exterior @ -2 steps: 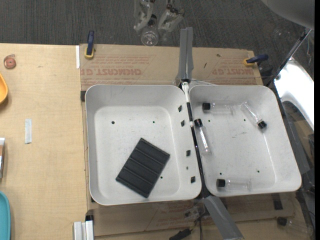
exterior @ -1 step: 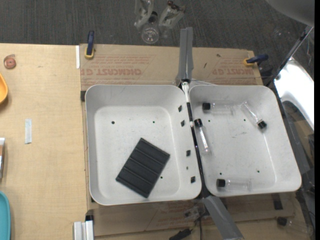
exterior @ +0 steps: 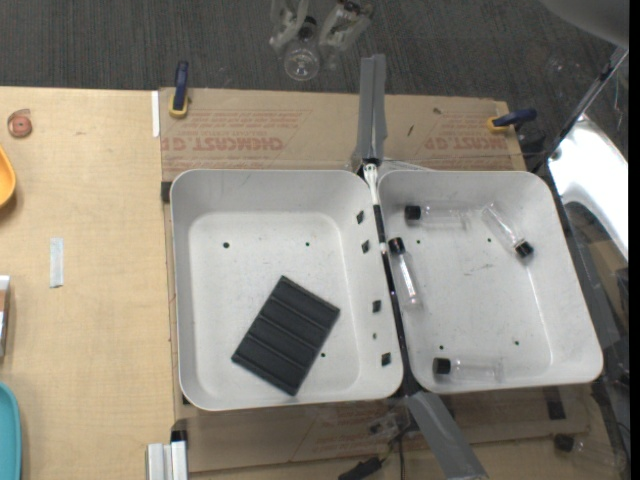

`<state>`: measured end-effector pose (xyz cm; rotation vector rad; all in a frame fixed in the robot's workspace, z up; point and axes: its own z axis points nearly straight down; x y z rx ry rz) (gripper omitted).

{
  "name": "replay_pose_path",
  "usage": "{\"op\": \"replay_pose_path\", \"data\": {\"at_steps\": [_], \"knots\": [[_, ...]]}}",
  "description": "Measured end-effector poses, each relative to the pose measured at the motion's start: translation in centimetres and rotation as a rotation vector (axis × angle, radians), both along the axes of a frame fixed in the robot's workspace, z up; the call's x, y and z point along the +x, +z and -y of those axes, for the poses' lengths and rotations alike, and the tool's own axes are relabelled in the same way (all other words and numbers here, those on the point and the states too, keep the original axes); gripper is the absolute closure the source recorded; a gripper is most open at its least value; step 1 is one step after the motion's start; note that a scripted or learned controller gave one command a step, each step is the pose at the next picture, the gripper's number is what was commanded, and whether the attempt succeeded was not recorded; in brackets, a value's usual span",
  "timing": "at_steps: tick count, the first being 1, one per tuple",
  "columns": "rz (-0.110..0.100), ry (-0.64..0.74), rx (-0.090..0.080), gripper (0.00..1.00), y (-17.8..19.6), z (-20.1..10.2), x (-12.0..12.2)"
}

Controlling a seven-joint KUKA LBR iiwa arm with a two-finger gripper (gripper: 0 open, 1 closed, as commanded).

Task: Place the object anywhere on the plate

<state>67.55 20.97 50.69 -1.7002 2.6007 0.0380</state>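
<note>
Hanging above the far edge of the desk [exterior: 90, 298], the gripper [exterior: 318, 23] appears spread, and a clear glass object [exterior: 301, 63] sits just below the fingers; whether they grip it cannot be told. The black plate [exterior: 287, 334] lies flat in the left bin [exterior: 200, 193], unobstructed. Clear tubes [exterior: 405, 273] litter the right bin [exterior: 560, 278].

Dark grey carpet floor [exterior: 150, 18] beyond a pale wooden bench [exterior: 80, 298] (brown cardboard sheet [exterior: 270, 133] clamped on top)
</note>
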Motion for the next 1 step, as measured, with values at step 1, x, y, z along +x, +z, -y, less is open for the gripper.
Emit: {"op": "replay_pose_path", "data": {"at_steps": [1], "knots": [[0.002,-0.004,0.005,1.0,0.82,0.09,0.18]]}}
